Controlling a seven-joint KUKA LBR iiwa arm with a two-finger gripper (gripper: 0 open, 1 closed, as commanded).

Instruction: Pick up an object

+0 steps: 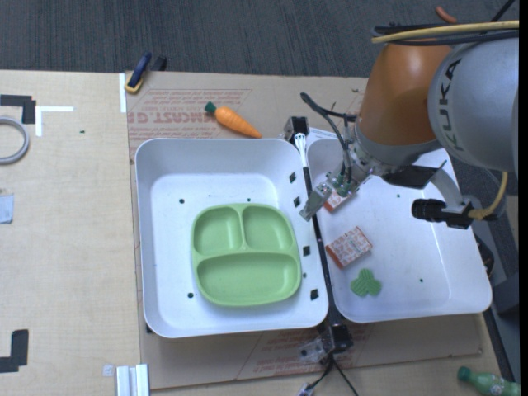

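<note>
The arm (412, 89) reaches in from the right. The hand (323, 198) sits low at the near-left part of the right bin (429, 254), just beside the wall it shares with the left bin (165, 188). It is too small and cluttered to tell whether the hand is apart or together, and nothing can be confirmed as held. A reddish patch (333, 204) sits right at the hand's tip; it could be part of the hand or a separate item.

Candidate things are in the right bin. A box (348, 246) with a red-white pattern lies flat, near the hand, toward the camera and slightly right of it. Its long axis runs slanted, from lower-left to upper-right in the view. A green piece (365, 285) lies further along the same way, beyond the box and close to the bin's front rim.

Key relation: the box is the nearest clear target, so the hand would likely need a short shift toward the camera and a bit away from the shared wall. Closing across the box's short side looks like the better fit. The wall is close on the hand's left, so there is a collision risk.

Elsewhere, a green plate (245, 254) lies in the left bin, and a carrot (234, 120) lies on the surface behind that bin, well apart from the hand.
</note>
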